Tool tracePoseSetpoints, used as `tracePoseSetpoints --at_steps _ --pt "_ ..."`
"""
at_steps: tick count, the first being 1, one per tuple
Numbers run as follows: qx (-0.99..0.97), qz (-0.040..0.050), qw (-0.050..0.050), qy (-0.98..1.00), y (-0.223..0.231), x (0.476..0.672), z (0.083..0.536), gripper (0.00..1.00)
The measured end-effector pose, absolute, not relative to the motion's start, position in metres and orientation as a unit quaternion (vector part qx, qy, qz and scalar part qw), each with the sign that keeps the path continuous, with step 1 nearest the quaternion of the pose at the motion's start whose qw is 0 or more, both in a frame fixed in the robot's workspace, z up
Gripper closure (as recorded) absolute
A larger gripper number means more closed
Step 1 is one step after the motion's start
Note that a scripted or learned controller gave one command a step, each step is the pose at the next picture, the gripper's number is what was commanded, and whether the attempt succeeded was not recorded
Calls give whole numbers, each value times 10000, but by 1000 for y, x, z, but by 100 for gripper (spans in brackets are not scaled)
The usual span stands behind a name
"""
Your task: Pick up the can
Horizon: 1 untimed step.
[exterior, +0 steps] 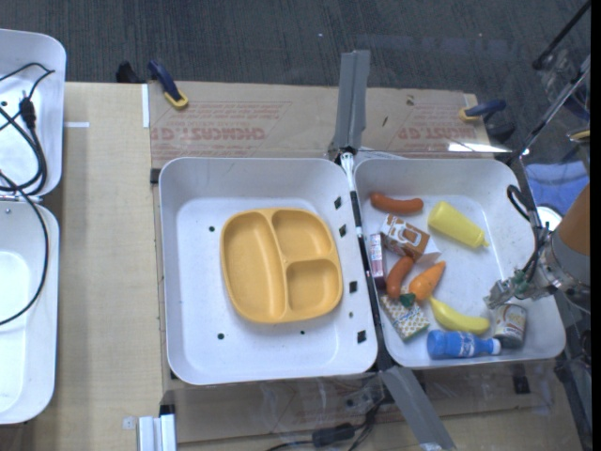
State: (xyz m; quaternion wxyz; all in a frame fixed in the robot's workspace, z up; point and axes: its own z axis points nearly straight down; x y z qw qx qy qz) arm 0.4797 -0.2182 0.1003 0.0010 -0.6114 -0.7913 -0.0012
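Nothing is lifted yet — the can [510, 325] lies in the right bin's [470, 169] near corner, just right of the blue bottle [462, 346]. Right above it hovers the hand [508, 290] — its spread I cannot tell.

From my feed, the divided plate [281, 263] sits alone in the left bin [178, 280]. Right bin [540, 346] is crowded: sausage [396, 203] at the back, bottle [462, 346] along the front, can [510, 325] just beside it, gripper [507, 292] right over the can.
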Motion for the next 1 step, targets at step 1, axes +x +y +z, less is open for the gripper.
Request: tracePoseSetpoints --at_steps 1 --pt "-6115 -15 19 -7913 -218 480 100 0"
